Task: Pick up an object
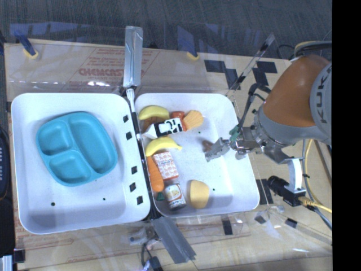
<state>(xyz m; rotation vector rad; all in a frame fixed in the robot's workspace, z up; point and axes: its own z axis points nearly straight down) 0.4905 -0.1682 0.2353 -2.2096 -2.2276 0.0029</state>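
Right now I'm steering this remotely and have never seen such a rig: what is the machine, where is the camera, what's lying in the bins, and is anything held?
One camera looks down at a slant on two shallow white bins. The grey arm with the orange band reaches in from the right; its gripper is over the right bin, and I see nothing held. The left bin holds a blue divided plastic tray. Along the right bin's left side lie two yellow toy bananas, an orange carrot, a small printed packet, a small jar, a pale yellow wedge and a few other small toys.
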